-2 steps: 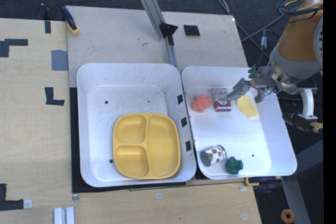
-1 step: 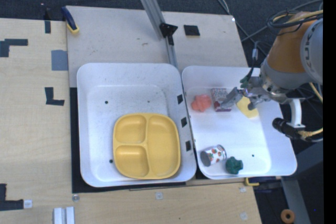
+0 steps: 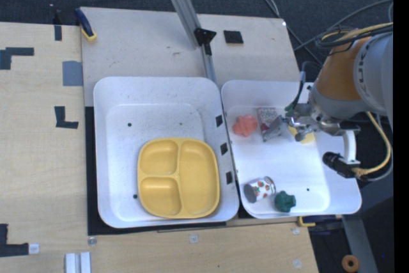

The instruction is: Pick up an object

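Note:
My gripper (image 3: 276, 130) reaches in from the right and sits low in the right bin (image 3: 319, 169), near its far middle. A pink-red lump (image 3: 243, 126) lies just left of it. A small grey-and-red packet (image 3: 266, 115) lies right beside the gripper's tip, on its far side. Something small and yellow (image 3: 302, 135) shows just right of the tip, under the wrist. Near the bin's front edge lie a white patterned cup-like object (image 3: 259, 188) on its side and a dark green lump (image 3: 284, 202).
The left bin (image 3: 115, 137) holds a yellow divided plate (image 3: 178, 176) in its front half. A metal pole (image 3: 185, 3) slants up from between the bins. Cables run behind the right bin and loop beside the arm (image 3: 348, 83).

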Robot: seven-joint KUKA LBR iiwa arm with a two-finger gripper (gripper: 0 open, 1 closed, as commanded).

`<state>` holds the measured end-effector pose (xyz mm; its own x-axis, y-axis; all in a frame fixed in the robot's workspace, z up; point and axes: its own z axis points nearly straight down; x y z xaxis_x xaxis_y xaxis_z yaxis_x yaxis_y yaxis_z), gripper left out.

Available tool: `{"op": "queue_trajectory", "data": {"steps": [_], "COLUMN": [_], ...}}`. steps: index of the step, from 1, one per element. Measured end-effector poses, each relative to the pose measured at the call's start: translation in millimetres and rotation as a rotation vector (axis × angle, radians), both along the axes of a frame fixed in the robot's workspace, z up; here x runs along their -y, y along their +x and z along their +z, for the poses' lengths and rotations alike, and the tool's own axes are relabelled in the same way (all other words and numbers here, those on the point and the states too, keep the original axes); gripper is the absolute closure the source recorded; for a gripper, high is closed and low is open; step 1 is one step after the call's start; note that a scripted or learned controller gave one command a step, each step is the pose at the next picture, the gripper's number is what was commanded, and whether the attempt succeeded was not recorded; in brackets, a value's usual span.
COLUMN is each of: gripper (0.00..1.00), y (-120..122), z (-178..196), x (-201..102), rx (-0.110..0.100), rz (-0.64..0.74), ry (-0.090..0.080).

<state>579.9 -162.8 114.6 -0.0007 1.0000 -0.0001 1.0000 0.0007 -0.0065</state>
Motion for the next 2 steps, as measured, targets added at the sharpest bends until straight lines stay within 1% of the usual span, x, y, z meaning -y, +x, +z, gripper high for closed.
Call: {"op": "queue_trajectory", "data": {"steps": [1,2], "gripper": [1.00,1.00], "y": [1.2,12.6], "z": [13.0,65.7], "x": [-0.8,0.7], "rx": [0.004,0.011], "rz": [0.002,0.001], "ry": [0.000,-0.001]}}
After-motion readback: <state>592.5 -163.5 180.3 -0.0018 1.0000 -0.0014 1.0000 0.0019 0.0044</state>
